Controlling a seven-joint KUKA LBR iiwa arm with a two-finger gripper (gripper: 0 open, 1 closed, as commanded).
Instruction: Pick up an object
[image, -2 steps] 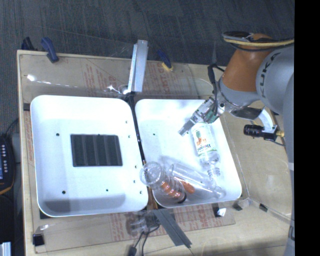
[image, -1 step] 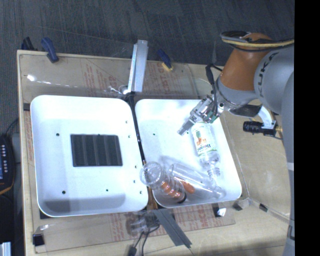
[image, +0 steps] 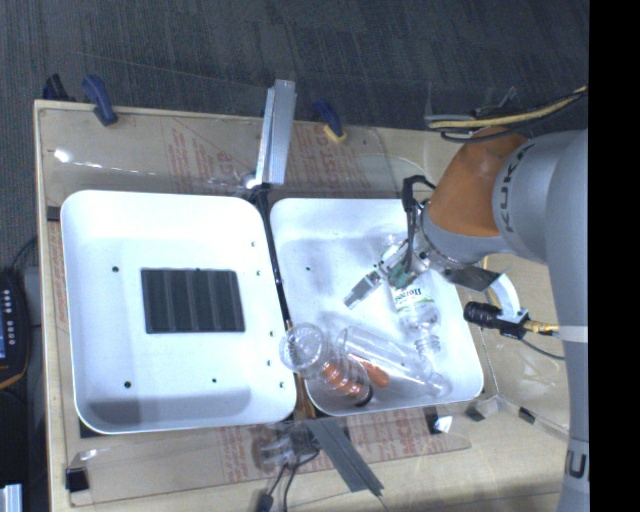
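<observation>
Bins sit side by side on the desk (image: 150, 140), and reading from the left of the frame, the left bin (image: 90, 300) carries a dark ribbed rectangular block (image: 193, 300) lying flat near its middle, with nothing near it. Right of the divider, the right bin (image: 300, 240) holds the clutter. A clear plastic cup (image: 303, 347) lies on its side at the bin's lower left corner. Just right of it is a clear container (image: 385, 362) with something orange showing through its wall, stretched along the bin's lower edge. Above that, toward the centre right of the frame, a small clear bottle with a printed label (image: 412, 302) lies tilted.

The hand (image: 385, 275) is down inside the right bin, in the upper middle of it, right at the bottle's top end. A grey slanting piece (image: 362, 290) runs down-left from it, which may be a finger or a small object; the view is too cluttered there to say. Whether the hand is spread or closed cannot be told, and nothing can be seen clamped in it. The grey arm with its orange band (image: 480, 180) fills the right side of the frame.

As a judgement: the reach into the bin is done, and the hand is close against the labelled bottle, the likeliest target. The bottle appears to lie on the bin floor, so a secure grasp and the lift are left to do.
</observation>
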